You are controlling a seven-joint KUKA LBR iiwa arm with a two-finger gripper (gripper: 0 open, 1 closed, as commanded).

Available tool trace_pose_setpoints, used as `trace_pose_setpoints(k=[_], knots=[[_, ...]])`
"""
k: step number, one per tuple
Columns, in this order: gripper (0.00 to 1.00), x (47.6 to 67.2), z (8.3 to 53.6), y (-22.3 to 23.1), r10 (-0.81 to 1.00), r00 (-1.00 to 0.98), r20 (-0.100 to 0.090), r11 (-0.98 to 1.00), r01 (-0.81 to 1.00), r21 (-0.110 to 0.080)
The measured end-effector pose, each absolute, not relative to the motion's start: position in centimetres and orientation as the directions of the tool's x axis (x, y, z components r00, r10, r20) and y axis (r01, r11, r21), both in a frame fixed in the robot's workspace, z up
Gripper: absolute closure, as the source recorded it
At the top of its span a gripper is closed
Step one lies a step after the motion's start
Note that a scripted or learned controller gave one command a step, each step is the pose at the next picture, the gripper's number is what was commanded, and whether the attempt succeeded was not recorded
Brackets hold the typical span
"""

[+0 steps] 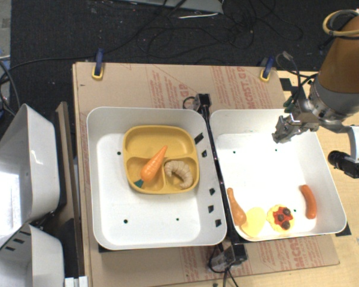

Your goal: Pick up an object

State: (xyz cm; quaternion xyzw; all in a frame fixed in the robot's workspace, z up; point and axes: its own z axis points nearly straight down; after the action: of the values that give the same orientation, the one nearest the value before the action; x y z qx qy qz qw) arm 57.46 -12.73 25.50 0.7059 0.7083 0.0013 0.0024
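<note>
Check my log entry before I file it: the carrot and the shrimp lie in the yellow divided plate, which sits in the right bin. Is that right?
Not quite. The carrot and the shrimp do lie in the yellow divided plate, but the camera view shows that plate in the left bin, not the right bin.

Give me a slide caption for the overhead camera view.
Gripper hovers over the right bin; the left bin holds a yellow tray with a carrot.

A carrot (154, 164) and shrimp (179, 173) are seen in the yellow tray (134, 142); a sausage (309, 201), drumstick (236, 206) and pizza slice (280, 217) are laid flat in the right bin (257, 124).
</note>
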Motion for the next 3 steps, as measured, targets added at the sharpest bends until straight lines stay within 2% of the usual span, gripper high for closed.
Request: trace_pose_setpoints(k=[1,3], knots=[[1.00,56.3,24.9,-6.7,1.000,-0.008,0.002,0.008,1.000,-0.002],[1.00,55.0,25.6,4.0,1.000,-0.009,0.002,0.009,1.000,-0.002]])
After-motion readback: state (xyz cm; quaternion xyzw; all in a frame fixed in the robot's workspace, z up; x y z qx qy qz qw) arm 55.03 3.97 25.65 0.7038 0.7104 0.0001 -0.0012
